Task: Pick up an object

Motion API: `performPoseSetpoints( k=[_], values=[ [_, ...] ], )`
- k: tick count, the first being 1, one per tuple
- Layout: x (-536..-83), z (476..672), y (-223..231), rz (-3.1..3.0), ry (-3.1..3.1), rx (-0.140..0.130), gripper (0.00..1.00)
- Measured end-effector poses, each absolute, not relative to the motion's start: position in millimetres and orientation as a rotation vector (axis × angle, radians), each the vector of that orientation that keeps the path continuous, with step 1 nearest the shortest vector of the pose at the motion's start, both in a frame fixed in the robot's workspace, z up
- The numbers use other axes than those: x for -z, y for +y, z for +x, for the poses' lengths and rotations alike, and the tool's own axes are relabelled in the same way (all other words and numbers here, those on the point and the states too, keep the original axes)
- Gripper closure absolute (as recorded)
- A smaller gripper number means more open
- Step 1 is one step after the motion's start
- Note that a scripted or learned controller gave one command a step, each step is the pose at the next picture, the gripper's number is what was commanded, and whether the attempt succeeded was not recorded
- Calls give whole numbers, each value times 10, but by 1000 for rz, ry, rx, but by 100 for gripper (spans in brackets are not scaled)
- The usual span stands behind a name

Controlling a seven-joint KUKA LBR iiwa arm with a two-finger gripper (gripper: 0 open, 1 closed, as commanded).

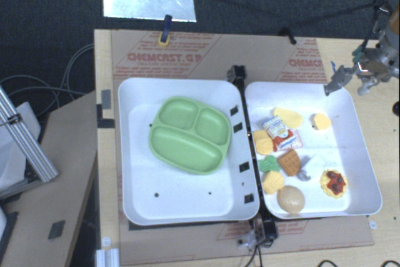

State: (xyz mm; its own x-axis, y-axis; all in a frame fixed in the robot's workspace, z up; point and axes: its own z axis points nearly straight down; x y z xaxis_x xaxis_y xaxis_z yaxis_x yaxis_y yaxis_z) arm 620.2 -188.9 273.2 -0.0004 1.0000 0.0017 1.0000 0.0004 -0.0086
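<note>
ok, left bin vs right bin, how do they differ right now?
The left bin holds one large item, a green divided plate; the right bin holds a cluster of small toy foods. The plate fills much of the left bin's floor; the foods leave much of the right bin's floor bare. The gripper hovers by the right bin's far corner, away from the left bin. Both are shallow and white.

arm [389, 40] cut off by right frame edge above right bin [359, 134]; small wrapped item [275, 127] label too small to read.
</note>
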Motion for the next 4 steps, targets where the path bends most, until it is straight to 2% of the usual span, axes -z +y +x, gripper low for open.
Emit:
performPoseSetpoints(
  k=[1,2,4],
  values=[
    [-2802,6222,-1883,-2220,-2227,2,0],
    [-2216,6141,-1877,-2218,-2221,-2,0],
    [-1356,6138,-1771,-2219,-2224,0,0]
  ],
)
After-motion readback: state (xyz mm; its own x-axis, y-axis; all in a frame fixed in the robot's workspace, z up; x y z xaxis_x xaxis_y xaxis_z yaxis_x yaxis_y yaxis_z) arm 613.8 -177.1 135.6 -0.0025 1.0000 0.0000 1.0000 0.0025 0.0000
